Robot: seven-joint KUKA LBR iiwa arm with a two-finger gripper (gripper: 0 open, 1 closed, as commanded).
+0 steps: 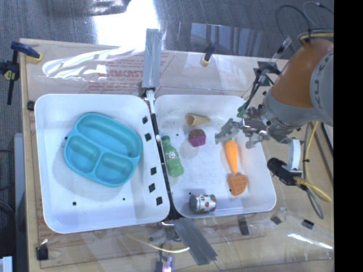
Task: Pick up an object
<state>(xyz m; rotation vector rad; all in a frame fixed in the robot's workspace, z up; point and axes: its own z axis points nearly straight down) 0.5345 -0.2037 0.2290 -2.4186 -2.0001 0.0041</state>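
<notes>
The two-finger metal gripper (240, 132) hangs over the right-hand shallow white bin (258, 200), its fingers spread apart and nothing between them. The long orange plastic carrot (231, 155) lies just below the fingertips, likely the nearest candidate. Whether metal touches it cannot be told. Further left of the tool lie a small purple rounded toy (197, 137), a tan cone-shaped piece (197, 119) and a green plastic bottle (172, 157). Judgement: approach is made; closing, grasp and lift are all outstanding.
</notes>
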